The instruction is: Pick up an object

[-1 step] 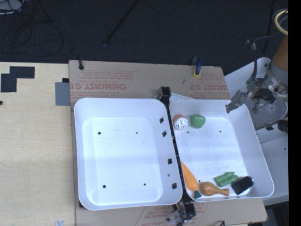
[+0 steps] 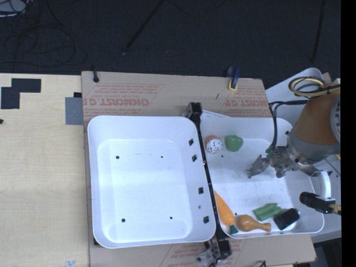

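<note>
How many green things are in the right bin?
2. A round green ball-like object lies near the far wall beside a spotted white ball; a long ribbed green piece lies near the front. The arm may hide others.

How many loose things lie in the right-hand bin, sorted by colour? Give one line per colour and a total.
Green: 2, the round green toy and the long green piece
Orange: 2, the carrot-like piece and the orange pear-shaped toy
Black: 1, the black block
White with spots: 1, the spotted ball
Total: 6
</note>
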`<control>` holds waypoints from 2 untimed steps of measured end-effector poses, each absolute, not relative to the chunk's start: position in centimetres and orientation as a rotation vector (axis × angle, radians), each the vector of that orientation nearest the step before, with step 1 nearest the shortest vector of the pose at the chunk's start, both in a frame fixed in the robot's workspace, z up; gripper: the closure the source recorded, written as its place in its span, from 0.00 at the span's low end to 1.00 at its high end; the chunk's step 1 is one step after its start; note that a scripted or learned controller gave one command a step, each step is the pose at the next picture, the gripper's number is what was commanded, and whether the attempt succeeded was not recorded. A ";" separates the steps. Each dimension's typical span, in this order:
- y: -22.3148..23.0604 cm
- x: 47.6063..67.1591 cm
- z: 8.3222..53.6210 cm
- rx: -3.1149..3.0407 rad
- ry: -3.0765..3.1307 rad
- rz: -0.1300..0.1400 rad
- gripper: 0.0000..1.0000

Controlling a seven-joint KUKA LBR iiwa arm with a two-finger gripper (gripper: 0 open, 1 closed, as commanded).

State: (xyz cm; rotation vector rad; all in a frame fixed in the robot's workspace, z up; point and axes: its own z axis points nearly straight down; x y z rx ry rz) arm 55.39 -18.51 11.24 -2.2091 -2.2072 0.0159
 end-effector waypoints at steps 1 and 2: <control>-20.3 63.8 8.6 -2.218 -2.227 -0.001 0.00; -20.3 63.6 9.8 -2.216 -2.225 0.003 1.00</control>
